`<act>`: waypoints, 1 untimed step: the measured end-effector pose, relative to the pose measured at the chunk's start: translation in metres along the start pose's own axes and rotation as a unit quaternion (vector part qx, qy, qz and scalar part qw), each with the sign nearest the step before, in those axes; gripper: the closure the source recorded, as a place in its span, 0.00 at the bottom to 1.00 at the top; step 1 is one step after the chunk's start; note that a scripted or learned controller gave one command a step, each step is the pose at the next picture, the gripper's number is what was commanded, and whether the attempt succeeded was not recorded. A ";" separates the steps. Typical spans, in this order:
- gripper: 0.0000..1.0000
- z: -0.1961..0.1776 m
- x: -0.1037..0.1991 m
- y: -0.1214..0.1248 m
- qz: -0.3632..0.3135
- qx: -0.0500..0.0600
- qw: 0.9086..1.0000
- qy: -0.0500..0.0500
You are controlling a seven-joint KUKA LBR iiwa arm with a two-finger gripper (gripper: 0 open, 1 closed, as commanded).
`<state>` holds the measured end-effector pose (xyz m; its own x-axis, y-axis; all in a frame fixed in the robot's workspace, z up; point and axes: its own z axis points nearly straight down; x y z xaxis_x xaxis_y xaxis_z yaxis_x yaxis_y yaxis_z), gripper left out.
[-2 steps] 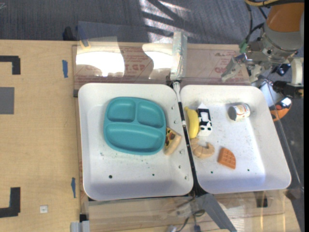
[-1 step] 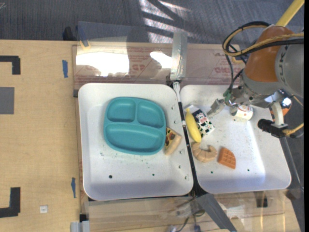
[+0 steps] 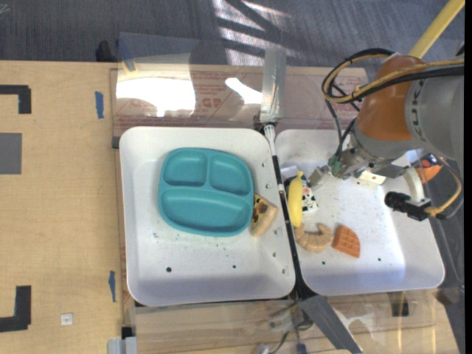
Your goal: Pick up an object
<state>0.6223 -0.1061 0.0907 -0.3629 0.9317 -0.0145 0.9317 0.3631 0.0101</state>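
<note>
Banana against the right bin's left wall, gripper above and to its right.

The banana (image 3: 295,201) is yellow, its long axis running along the left wall of the right bin (image 3: 383,271). The gripper (image 3: 322,174) hovers toward the bin's far-left corner; its opening cannot be made out. Near the banana lie a croissant (image 3: 316,237) and a waffle piece (image 3: 346,240). The left bin (image 3: 140,271) holds a teal tray (image 3: 206,190).
</note>
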 end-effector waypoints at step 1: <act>0.00 0.002 0.008 -0.023 0.216 0.003 0.976 0.005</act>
<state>0.5978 -0.1070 0.0886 0.0647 0.9979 -0.0004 0.9979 -0.0647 0.0065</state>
